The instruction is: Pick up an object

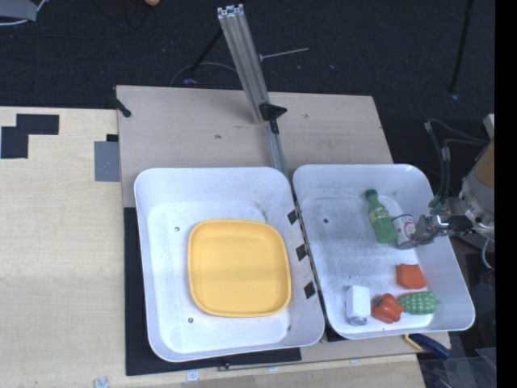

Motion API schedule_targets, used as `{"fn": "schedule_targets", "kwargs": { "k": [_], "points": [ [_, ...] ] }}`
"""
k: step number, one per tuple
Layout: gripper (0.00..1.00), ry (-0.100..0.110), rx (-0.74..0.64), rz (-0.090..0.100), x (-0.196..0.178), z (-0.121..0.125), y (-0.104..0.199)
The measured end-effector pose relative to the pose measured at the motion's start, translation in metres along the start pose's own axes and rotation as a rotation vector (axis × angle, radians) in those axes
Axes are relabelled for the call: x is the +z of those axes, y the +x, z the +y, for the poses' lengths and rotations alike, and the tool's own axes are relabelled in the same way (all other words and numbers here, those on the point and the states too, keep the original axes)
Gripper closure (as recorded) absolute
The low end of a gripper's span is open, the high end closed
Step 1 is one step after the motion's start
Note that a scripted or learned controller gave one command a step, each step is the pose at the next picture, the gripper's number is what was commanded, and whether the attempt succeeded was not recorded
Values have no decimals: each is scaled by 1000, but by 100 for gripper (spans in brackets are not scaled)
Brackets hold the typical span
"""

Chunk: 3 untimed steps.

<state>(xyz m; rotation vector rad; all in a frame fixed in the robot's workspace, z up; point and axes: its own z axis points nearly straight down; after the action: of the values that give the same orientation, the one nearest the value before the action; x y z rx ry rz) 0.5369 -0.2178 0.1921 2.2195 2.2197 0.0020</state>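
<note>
Green bottle point(379, 216) lies near right bin's point(339, 180) right edge, gripper point(418, 229) touching its base; finger state unreadable, arm mostly cut off. Left bin's point(161, 192) yellow plate point(239, 267) leaves bare margins.

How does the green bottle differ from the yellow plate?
The green bottle lies on its side in the right bin; the yellow plate lies flat in the left bin. The bottle is narrow and small, the plate broad and squarish. The gripper is beside the bottle, far from the plate.

Yellow plate point(239, 267) in left bin point(153, 217) — aluminium rail point(249, 59) behind.
</note>
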Motion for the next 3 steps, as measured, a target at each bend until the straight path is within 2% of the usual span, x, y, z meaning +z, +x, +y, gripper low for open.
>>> {"fn": "schedule_targets", "kwargs": {
  "k": [1, 2, 3],
  "points": [
    [100, -1, 0, 0, -58, -3, 6],
    [100, 3, -4, 2, -61, 14, 63],
    [100, 4, -3, 2, -53, 27, 105]
  ]
}}
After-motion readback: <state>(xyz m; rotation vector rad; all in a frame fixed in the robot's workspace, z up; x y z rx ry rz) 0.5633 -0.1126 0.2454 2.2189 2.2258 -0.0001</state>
